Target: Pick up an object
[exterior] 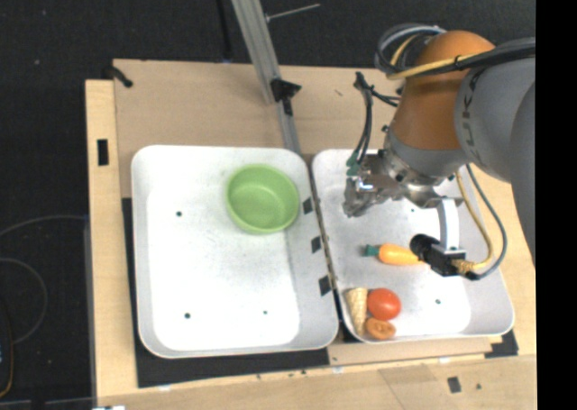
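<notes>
Arm [442,102] is reaching in from the right, and the end effector [359,194] is hanging over the upper-left part of the right bin [491,314], near the divide between the two bins. Can't tell from this angle whether it's open or closed; nothing is showing in its grip.

Pickable items are sitting as follows:
- carrot [397,255], orange with a green tip, is lying roughly flat mid-bin, just below and right of the end effector, apart from it.
- tomato [384,304], red, is resting near the bin's front edge.
- cone [358,305], pale yellow, is lying just left of the tomato, in the front-left corner.
- orange-brown piece [380,330] is sitting just below the tomato, against the front wall; too small to identify.

Left bin [180,309] is carrying one green bowl [262,199], upright, in its upper-right part, well apart from the end effector.

Both bins are sitting side by side on the tabletop [198,102].
</notes>
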`<state>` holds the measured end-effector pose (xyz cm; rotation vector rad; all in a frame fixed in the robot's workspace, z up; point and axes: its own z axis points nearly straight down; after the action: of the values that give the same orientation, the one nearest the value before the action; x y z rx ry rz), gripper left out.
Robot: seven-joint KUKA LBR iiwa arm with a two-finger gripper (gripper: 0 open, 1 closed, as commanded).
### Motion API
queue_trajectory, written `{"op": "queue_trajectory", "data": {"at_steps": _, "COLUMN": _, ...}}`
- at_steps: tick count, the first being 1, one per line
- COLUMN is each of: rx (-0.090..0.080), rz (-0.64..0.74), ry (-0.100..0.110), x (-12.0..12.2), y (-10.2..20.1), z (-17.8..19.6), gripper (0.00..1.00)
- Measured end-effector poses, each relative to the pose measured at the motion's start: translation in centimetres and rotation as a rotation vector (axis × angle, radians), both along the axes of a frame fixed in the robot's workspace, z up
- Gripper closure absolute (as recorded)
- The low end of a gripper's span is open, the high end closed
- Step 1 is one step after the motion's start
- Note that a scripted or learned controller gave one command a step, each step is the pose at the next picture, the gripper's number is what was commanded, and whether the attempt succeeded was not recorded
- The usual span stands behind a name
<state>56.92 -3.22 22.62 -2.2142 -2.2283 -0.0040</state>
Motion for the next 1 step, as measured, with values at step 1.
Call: {"op": "queue_trajectory", "data": {"at_steps": 1, "rx": 0.0, "rz": 0.002, "ry": 0.0, "x": 1.69, "y": 5.29, "z": -0.22, "gripper": 1.0}}
